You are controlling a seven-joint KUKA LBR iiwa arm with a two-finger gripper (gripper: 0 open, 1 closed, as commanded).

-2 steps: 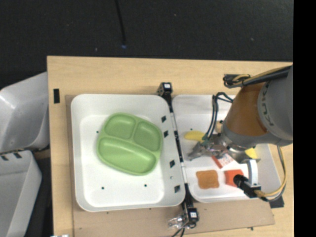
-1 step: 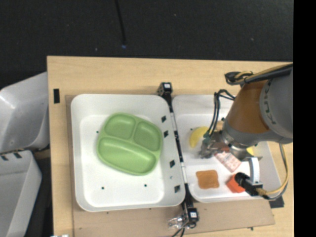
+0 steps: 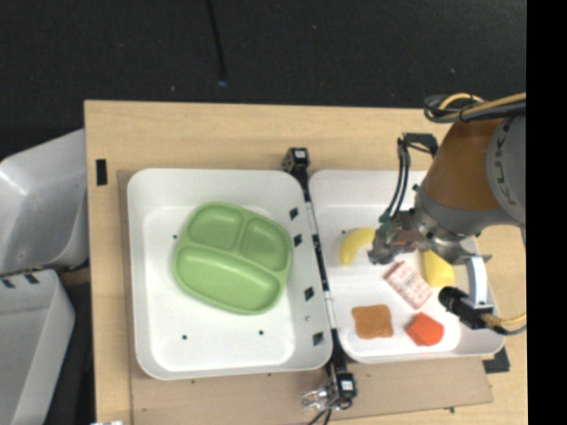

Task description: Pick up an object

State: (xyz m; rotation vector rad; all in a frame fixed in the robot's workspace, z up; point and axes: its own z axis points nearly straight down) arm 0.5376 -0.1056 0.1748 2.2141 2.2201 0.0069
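1. The gripper (image 3: 383,248) hangs low in the right bin (image 3: 354,193), just beside the yellow banana-shaped toy (image 3: 356,244); whether it is wide or narrow cannot be told
2. Risk: the toy's rounded side may skid away
3. Risk: the red-and-white packet (image 3: 407,282) lies near and may get nudged

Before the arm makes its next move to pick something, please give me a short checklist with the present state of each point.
1. Gripper is over the right bin: ok.
2. Objects within reach: yellow piece, brown square, orange piece, red-and-white card: ok.
3. Object already held: cannot tell.
4. Yellow piece lies right beside the gripper: ok.
5. Green divided plate lies apart in the left bin: ok.
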